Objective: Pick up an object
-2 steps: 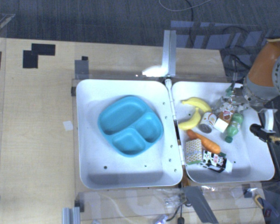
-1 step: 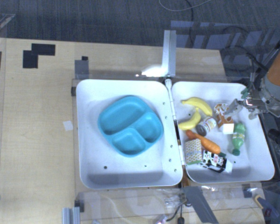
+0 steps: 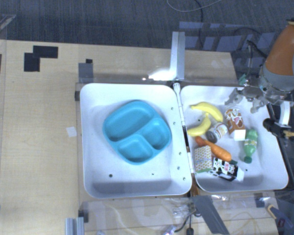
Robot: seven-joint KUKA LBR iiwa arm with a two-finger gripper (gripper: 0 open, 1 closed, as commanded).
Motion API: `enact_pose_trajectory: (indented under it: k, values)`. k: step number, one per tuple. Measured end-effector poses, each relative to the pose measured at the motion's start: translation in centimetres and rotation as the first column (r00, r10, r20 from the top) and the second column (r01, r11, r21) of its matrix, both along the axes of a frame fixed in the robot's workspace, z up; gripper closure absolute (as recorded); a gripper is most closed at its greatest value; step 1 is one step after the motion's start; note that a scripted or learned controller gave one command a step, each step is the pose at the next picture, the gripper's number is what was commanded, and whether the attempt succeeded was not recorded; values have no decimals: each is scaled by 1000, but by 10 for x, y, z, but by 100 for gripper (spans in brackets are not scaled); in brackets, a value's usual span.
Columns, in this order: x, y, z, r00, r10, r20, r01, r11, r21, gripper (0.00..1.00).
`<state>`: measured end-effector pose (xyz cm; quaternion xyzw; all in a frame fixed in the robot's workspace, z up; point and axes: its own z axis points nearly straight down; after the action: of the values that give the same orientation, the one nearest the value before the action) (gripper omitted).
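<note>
We look down on a pale wooden surface (image 3: pixel 39 146) carrying 2 shallow white plastic bins side by side. The left bin (image 3: pixel 95 173) holds a sky-blue plastic plate with 3 compartments (image 3: pixel 136 131), lying roughly in the middle and turned at a slant.

The right bin (image 3: pixel 274 173) holds the clutter. 2 yellow bananas sit near its upper left: the upper banana (image 3: pixel 208 110) curves toward the bin's centre, and the lower banana (image 3: pixel 200 127) lies just beneath it by the divider between the bins. Just right of the lower banana is a small round tin with a printed label (image 3: pixel 217 131), lying on its side. A brown-and-white printed packet (image 3: pixel 233 119) rests to the right of the tin, with a small white block (image 3: pixel 239 134) just below it. A green plastic bottle (image 3: pixel 249 146) lies further right, pointing down the bin. An orange carrot (image 3: pixel 215 149) runs diagonally below the tin, and under it are a woven beige pouch (image 3: pixel 202 159) and a black-and-white patterned carton (image 3: pixel 225 169), touching each other.

The grey arm with its orange band (image 3: pixel 283 50) reaches in at the upper right. Its gripper (image 3: pixel 246 100) hangs over the right bin's top right corner, fingers spread apart with nothing between them, near the printed packet but apart from it.
</note>
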<state>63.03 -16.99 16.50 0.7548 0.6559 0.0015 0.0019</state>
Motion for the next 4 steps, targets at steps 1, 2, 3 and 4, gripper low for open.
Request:
enact_pose_trajectory:
  k: [1, 2, 3, 4]
  values:
    - [22, -6, -78, 994, 112, 2, -112, 994, -2, 0]
    - [-7, -1, -77, 1000, 8, 4, -8, 1000, -1, 0]
    - [-4, 0, -64, 1000, 11, 11, -11, 1000, -1, 100]
    - [17, 13, -75, 998, 67, 7, -67, 998, -3, 100]
